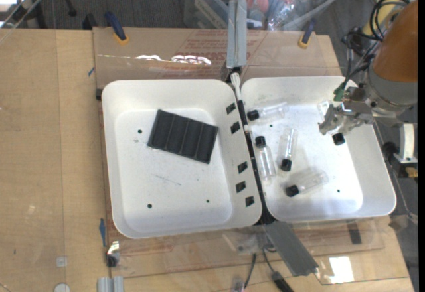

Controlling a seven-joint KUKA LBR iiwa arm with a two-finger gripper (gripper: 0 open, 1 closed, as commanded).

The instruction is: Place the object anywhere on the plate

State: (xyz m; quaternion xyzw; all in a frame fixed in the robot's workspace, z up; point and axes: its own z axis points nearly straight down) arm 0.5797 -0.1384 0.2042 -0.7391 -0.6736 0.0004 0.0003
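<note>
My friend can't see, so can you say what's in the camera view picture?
A robot gripper hangs over the right bin, where four small clear tubes with black caps lie. The left bin has a dark ridged plate.

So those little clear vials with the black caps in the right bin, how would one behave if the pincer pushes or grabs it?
The vial nearest the front lies on its side and looks cylindrical, so a push would probably roll it across the right bin. Its clear, glossy wall suggests a slippery, light body. It seems stiff, though possibly brittle if squeezed hard.
</note>
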